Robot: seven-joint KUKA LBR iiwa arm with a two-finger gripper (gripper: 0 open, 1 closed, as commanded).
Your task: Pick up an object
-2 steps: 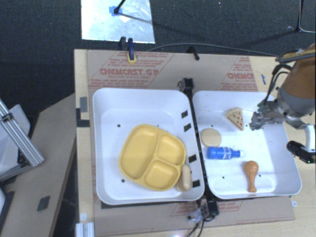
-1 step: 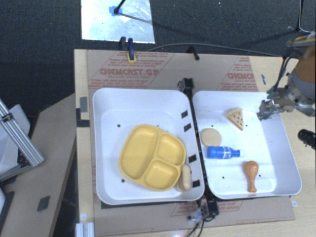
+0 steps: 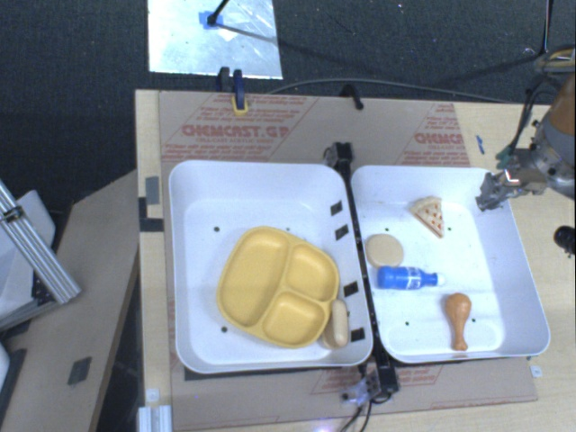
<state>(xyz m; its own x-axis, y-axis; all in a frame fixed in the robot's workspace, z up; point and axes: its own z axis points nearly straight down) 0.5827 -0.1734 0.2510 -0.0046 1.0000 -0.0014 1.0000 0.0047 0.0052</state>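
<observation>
The right bin (image 3: 504, 241) holds a pizza-slice toy (image 3: 430, 215), a round tan cookie (image 3: 385, 247), a blue bottle (image 3: 405, 278) lying on its side and a toy chicken drumstick (image 3: 458, 318). My gripper (image 3: 496, 190) hangs over the bin's upper right corner, to the right of the pizza slice and apart from it. Nothing shows between its fingertips.
The left bin (image 3: 193, 232) carries a yellow divided tray (image 3: 277, 285) with a small bread roll (image 3: 338, 322) against its lower right side. Black clips line the divider between the bins. A blue clamp (image 3: 238, 88) stands at the bench's far edge.
</observation>
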